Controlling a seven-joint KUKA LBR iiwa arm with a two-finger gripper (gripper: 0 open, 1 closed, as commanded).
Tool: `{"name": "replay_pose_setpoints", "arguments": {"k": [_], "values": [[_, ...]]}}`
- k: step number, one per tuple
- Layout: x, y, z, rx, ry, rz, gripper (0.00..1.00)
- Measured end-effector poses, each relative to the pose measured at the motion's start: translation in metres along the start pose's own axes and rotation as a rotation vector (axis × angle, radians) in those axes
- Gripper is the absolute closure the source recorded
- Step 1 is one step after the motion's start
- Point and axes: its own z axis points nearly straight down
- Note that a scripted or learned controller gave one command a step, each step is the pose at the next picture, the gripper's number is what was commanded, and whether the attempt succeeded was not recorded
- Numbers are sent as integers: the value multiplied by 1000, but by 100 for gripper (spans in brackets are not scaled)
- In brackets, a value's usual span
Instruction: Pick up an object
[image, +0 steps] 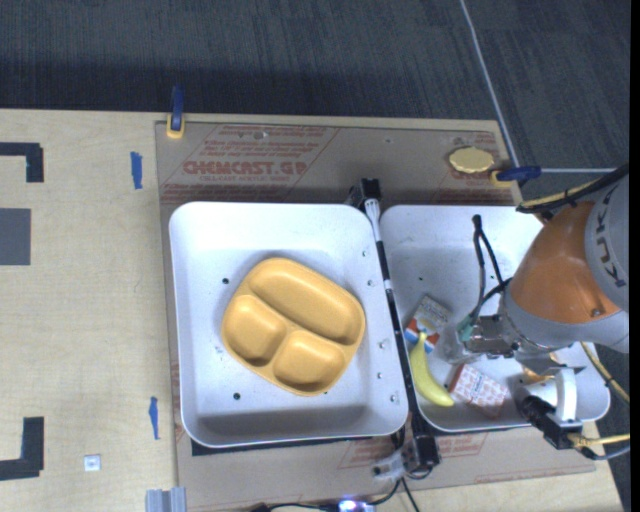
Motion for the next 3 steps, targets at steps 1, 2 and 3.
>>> {"name": "replay_pose_setpoints", "arguments": {"k": [1, 2, 3], "values": [[-86, -2, 11, 7, 3, -1, 100], [-32, -2, -54, 10, 5, -3, 100], [-32, -2, -53, 11, 5, -3, 0]]}}
